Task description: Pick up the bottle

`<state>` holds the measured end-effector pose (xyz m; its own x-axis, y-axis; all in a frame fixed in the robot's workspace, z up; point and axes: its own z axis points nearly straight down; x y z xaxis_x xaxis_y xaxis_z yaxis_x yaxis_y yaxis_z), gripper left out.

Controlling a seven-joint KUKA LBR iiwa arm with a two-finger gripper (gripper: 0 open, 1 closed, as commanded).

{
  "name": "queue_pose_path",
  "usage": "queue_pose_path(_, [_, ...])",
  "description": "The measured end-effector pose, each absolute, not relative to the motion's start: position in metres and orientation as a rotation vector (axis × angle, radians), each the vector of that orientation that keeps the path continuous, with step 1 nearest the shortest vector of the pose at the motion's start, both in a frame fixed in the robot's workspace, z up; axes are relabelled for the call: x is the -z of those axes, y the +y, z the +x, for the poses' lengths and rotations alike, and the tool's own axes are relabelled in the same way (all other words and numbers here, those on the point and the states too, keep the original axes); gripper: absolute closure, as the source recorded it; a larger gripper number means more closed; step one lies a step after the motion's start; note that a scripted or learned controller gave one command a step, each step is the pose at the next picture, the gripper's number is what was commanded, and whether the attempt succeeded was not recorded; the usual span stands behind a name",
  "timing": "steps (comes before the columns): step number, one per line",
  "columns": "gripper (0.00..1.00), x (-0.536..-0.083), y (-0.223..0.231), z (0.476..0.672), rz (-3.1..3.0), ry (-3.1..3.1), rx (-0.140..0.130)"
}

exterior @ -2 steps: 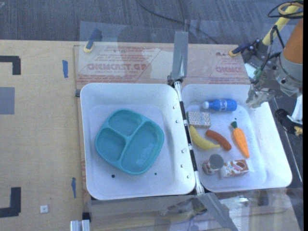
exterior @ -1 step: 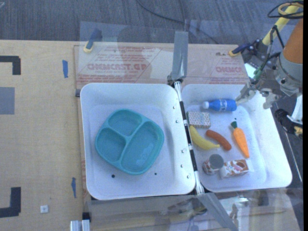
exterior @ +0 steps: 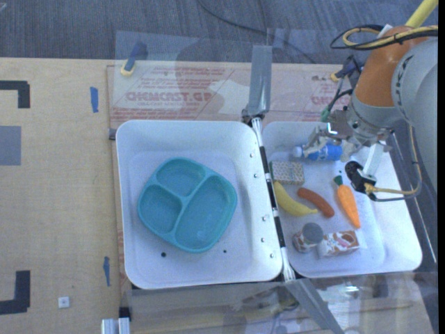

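- Bottle (exterior: pixel 321 152): blue, lying on its side at the far end of the right bin (exterior: pixel 402 252).
- Gripper (exterior: pixel 334 136): lowered over the bottle, at or just above it; its opening and any grasp cannot be determined.
- Right bin also contains: banana (exterior: pixel 290 200), sausage (exterior: pixel 316 201), carrot (exterior: pixel 348 204), and a packet (exterior: pixel 338 242) at the near side.
- Left bin (exterior: pixel 139 145): holds a teal divided plate (exterior: pixel 186 204).

clear sheet (exterior: pixel 188 89), faint mirrored red lettering, unreadable
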<state>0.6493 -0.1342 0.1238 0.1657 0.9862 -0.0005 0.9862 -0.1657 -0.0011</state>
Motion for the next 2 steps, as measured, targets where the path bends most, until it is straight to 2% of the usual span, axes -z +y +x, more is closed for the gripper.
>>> queue_pose_path(1, [0.00, -0.1028, -0.1344, 0.6655, -2.304, -2.123, -0.027])
queue_pose_path(2, [1.00, -0.1100, -0.1363, 0.6604, -2.292, -2.112, -0.056])
